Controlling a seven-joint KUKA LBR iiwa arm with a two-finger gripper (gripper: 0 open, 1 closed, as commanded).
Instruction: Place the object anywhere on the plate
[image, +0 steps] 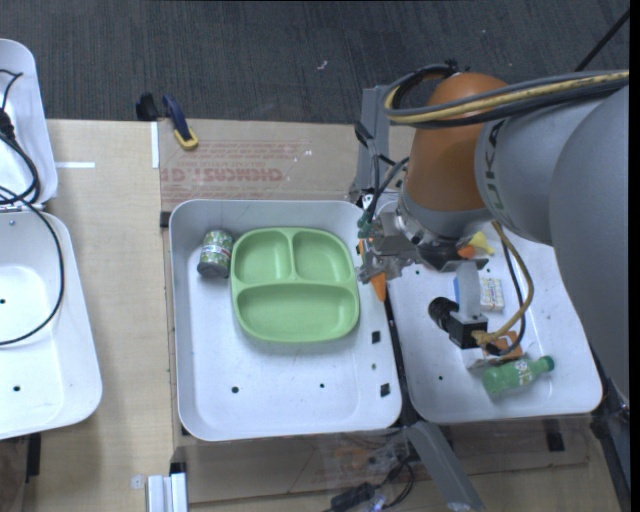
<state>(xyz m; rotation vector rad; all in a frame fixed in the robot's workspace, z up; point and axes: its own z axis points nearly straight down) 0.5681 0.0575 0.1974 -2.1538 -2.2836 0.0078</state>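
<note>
camera view from above: green plastic plate (295, 285) with three parts, flat in the left white bin (280, 390). small round tin with a green label (214, 252) just beside its left edge. grey claw (375, 258) at the bin's right wall, near the plate. small orange thing (379, 288) right under the claw. cannot tell if open, closed or gripping.

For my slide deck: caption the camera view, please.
Arm's tool hovers at the green plate's right edge; small can sits left.
</note>
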